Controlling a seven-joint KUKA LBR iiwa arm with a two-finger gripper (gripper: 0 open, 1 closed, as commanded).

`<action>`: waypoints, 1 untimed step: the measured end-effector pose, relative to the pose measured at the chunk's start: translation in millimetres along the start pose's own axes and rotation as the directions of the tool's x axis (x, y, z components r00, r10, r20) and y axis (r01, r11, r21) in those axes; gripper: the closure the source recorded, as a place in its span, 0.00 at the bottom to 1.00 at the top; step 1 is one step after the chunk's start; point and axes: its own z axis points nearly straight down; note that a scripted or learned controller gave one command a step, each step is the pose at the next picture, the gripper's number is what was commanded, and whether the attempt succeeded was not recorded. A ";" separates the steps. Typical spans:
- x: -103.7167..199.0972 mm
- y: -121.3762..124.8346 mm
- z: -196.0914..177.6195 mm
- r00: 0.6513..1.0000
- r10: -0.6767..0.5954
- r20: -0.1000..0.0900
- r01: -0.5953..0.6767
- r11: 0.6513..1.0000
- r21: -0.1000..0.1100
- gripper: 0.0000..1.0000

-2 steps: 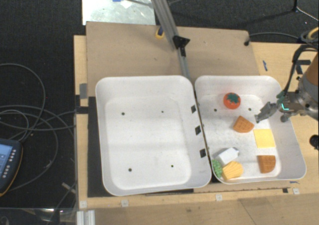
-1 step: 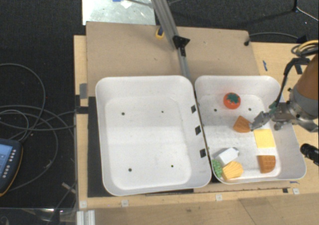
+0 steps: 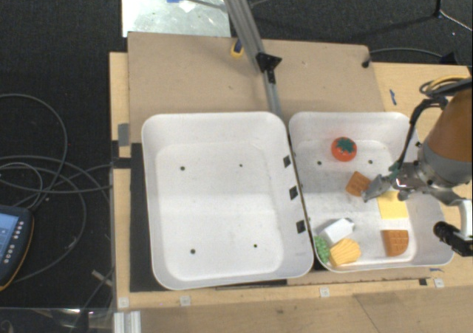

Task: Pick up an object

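The right bin [image 3: 369,123] holds several small objects. A red round piece with a green top [image 3: 344,148] lies near its back. An orange-brown block [image 3: 357,184] sits mid-bin, and a yellow block [image 3: 392,210] lies to its right. My gripper [image 3: 383,187] hangs low between these two, right beside the orange-brown block. At the front are an orange ridged block [image 3: 395,242], a white block [image 3: 338,229], a yellow ridged piece [image 3: 345,252] and a green piece [image 3: 322,249]. Nothing is visibly lifted.
The left bin [image 3: 159,198] adjoins the right one along a shared wall with black clips [image 3: 293,191]. A grey pole [image 3: 247,21] slants across the back of the bench. The arm's orange band [image 3: 452,136] overhangs the right bin's right rim.
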 end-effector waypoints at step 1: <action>0.2 0.8 27.8 1.000 0.000 0.001 0.000 1.000 -0.003 0.00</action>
